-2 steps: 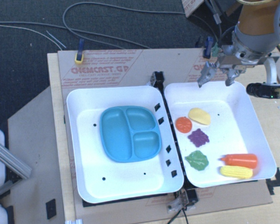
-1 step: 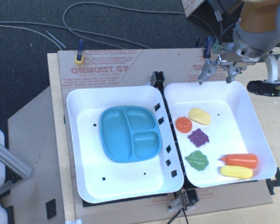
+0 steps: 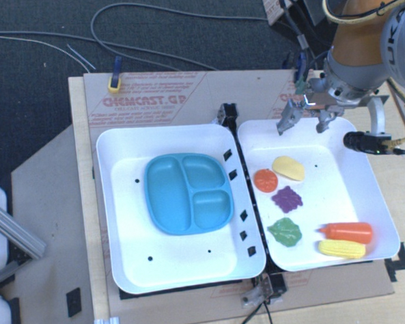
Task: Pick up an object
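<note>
- gripper (image 3: 304, 122) open, nothing between fingers, over far edge of right bin (image 3: 379, 202)
- toy foods in right bin: lemon (image 3: 288, 168), tomato (image 3: 265, 181), grapes (image 3: 286, 199), carrot (image 3: 346, 232), corn (image 3: 342, 249)
- blue divided plate (image 3: 188, 192) in left bin (image 3: 120, 218)

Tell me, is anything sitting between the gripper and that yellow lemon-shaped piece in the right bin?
Nothing visible does. The gripper, fingers spread, hangs over the right bin's far end, and bare white floor lies between it and the yellow piece. The orange-red round piece sits beside it, toward the divider, off that path.
</note>
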Robot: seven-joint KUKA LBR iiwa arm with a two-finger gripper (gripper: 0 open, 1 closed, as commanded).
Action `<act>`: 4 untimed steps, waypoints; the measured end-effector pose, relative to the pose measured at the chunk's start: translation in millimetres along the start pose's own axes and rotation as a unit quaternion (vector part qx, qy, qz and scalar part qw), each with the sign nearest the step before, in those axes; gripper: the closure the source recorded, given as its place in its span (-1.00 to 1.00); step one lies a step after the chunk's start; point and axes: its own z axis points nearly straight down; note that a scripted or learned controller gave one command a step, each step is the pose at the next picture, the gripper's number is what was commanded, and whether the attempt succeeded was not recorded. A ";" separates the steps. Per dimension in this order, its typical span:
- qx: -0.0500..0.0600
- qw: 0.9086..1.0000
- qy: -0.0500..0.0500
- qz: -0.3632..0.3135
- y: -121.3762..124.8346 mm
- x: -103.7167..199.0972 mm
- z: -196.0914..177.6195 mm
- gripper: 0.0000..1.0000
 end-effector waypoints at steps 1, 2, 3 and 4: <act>0.000 1.000 0.000 0.000 8.5 -5.2 51.0 -1.00; 0.000 1.000 0.000 0.000 14.8 -10.3 97.4 -1.00; -0.003 1.000 0.000 0.000 16.1 -10.0 82.8 1.00; -0.006 1.000 -0.001 0.000 15.6 -15.5 37.0 1.00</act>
